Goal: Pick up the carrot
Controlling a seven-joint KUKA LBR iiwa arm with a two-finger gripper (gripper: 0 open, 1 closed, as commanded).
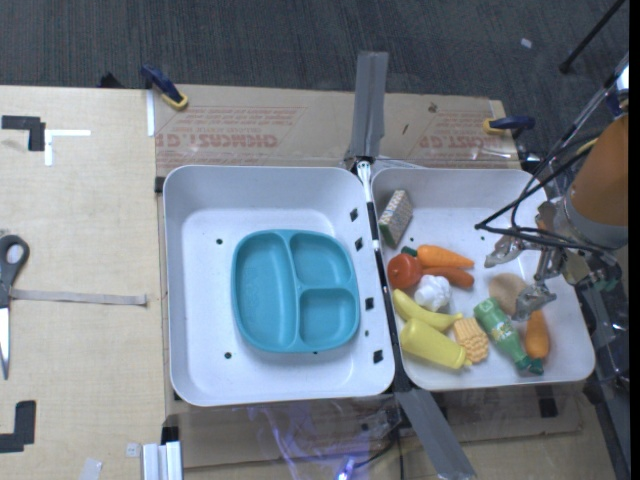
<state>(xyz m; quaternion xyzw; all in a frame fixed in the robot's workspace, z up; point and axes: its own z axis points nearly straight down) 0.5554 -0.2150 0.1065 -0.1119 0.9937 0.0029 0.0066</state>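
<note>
The carrot [445, 258] is an orange tapered piece lying in the upper middle of the right bin [450, 183], next to a red tomato [403, 270]. A second, darker orange piece [462, 277] lies just under it. My gripper [517, 275] hangs over the right part of that bin, to the right of the carrot and apart from it. Its two fingers [498, 255] are spread open, with nothing gripped between them. A tan item [507, 289] lies in the bin below them.
The right bin also holds a white garlic [433, 292], a banana [420, 311], a yellow bottle [432, 345], corn [471, 339], a green bottle [503, 332], a small orange piece [537, 335] and a grey block [394, 215]. A blue divided plate [296, 290] sits in the left bin [190, 268].
</note>
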